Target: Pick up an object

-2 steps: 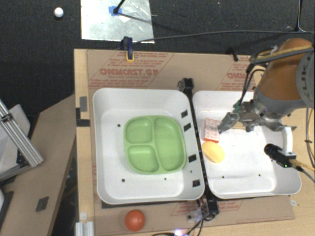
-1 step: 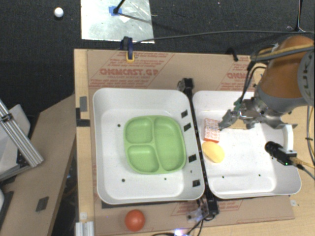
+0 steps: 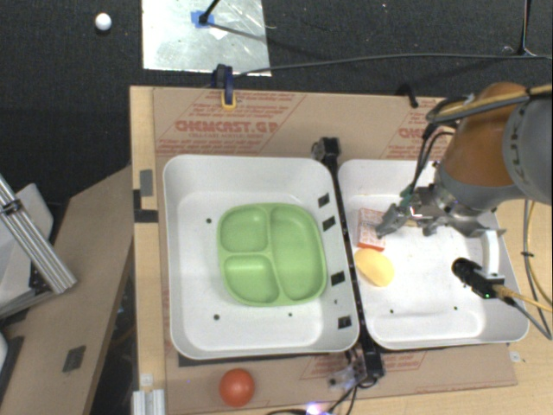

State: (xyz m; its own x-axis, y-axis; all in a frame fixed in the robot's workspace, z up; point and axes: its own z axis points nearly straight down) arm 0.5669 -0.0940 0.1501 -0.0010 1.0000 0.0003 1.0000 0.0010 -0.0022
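In the right bin (image 3: 432, 322) a yellow lemon-shaped object (image 3: 374, 267) lies near the left wall. Just above it sits a small pink-and-white packet (image 3: 370, 225). My gripper (image 3: 393, 219) hangs over the bin's middle, its tip right beside the packet's right edge and above the yellow object. Nothing is visibly held in it. The left bin (image 3: 190, 318) holds a green divided plate (image 3: 270, 252).
A red-orange ball (image 3: 237, 386) lies on the bench in front of the left bin. The arm's orange band (image 3: 482, 150) stands over the right bin's back right. A blue clamp (image 3: 225, 83) sits at the cardboard's far edge.
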